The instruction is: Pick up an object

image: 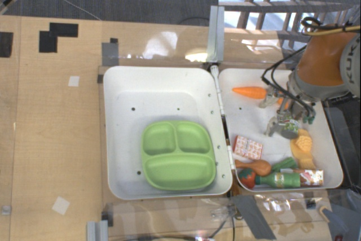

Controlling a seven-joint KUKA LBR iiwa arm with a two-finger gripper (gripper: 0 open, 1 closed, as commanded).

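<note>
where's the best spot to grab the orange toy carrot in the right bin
Probably the thick middle of the orange plastic toy carrot, coming straight down from above. It lies flat, pointing left-right near the back wall of the right white bin, apart from the other toys. The claw would best close across its short width, front to back; the tapered tip at its left end looks likelier to slip.

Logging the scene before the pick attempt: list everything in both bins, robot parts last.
Shallow white plastic bins: 2, white, side by side; left, right.
Green three-compartment plastic plate: 1, green, left bin.
Orange toy carrot: 1, right bin, far side.
Red-and-white patterned small box: 1, right bin, centre.
Green bottle with red-white label: 1, right bin, near edge.
Yellow toy food piece: 1, right bin.
Gripper: 1, metal, over right bin.
</note>
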